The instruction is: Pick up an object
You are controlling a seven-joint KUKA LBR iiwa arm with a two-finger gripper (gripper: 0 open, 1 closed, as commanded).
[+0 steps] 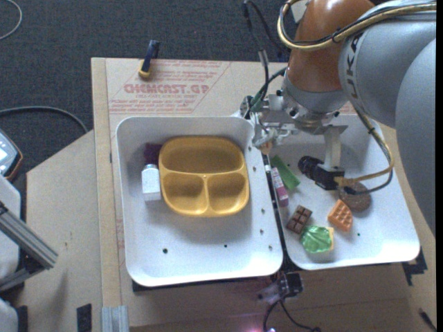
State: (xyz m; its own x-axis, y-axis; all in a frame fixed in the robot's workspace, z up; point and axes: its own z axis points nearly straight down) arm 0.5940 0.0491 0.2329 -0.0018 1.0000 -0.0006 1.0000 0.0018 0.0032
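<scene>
- The gripper [261, 138] is seen at the upper left corner of the right bin [387, 234], by the rim shared with the left bin [194, 247]; whether it is open or closed cannot be told, and nothing is seen held in it.
- Just below it, a green piece [286, 173] and a pink stick [280, 188] are found along that bin's left wall.
- Lower in the same bin, a brown block [299, 218], a green cup [318, 239], an orange waffle [340, 215] and a brown disc [356, 201] are grouped.
- In the left bin, a yellow divided plate [204, 175] is placed centrally, with a white bottle [151, 183] touching its left edge.
</scene>
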